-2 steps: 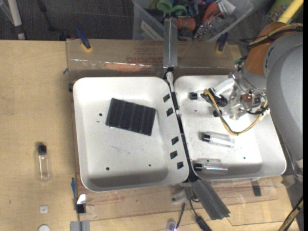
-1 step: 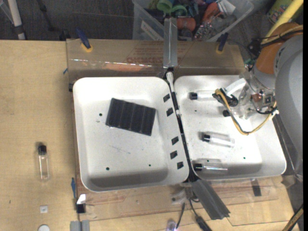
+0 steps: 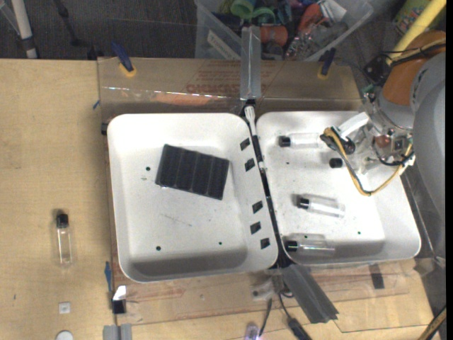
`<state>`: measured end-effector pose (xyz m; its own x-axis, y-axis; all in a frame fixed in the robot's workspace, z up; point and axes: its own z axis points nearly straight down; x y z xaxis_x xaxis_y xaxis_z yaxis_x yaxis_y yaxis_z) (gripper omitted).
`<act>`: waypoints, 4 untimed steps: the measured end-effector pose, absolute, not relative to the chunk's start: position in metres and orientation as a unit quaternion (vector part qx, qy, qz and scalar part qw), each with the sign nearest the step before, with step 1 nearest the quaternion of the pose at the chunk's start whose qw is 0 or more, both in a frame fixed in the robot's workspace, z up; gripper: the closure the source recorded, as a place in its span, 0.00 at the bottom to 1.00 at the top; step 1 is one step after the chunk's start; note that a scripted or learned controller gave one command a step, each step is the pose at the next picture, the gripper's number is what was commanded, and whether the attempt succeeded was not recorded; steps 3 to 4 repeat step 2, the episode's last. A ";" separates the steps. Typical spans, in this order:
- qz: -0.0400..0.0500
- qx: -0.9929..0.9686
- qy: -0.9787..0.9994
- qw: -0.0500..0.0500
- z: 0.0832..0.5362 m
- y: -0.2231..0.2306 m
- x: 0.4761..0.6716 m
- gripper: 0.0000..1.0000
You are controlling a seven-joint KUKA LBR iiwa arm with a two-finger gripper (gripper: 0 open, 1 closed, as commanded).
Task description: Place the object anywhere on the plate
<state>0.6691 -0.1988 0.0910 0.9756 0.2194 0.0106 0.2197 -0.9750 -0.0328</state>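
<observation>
Gripper [image 3: 364,153]: over the upper right part of the right bin [image 3: 396,222]; whether it is open or closed cannot be told, and no grasped item is visible.
Right bin: 3 clear, black-capped vials lying flat: upper vial [image 3: 301,141] just left of the gripper, middle vial [image 3: 320,205], lower vial [image 3: 306,246] against the near wall; small black piece [image 3: 335,163] below the gripper.
Left bin [image 3: 127,190]: 1 black ribbed plate [image 3: 192,171], flat, slightly skewed, well apart from the vials.
Bench [image 3: 42,154]: 1 loose vial [image 3: 64,237].
</observation>
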 end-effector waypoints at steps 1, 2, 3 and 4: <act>-0.008 -0.994 -0.112 0.015 0.092 -0.199 0.639 1.00; -0.006 -0.994 -0.107 0.003 0.091 -0.189 0.667 1.00; -0.006 -0.994 -0.107 0.003 0.091 -0.189 0.667 1.00; -0.006 -0.994 -0.107 0.003 0.091 -0.189 0.667 1.00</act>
